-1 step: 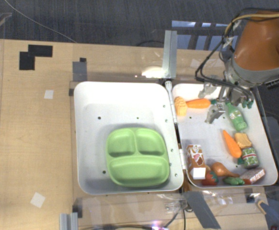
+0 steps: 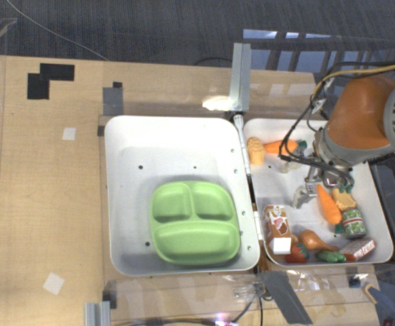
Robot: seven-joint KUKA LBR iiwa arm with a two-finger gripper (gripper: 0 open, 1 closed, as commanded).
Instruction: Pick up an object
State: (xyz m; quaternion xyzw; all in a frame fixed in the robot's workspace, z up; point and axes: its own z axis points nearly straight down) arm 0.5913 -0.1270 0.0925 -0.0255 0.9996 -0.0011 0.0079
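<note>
Your gripper hangs beside the toy carrot; I cannot tell the jaws' state. The carrot looks light, hard, slippery: grasp its middle.

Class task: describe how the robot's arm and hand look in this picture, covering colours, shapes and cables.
The arm is grey and rounded, with a broad orange band above the wrist. Black and yellow cables loop beside it. The hand is small, of silvery-grey metal.
</note>
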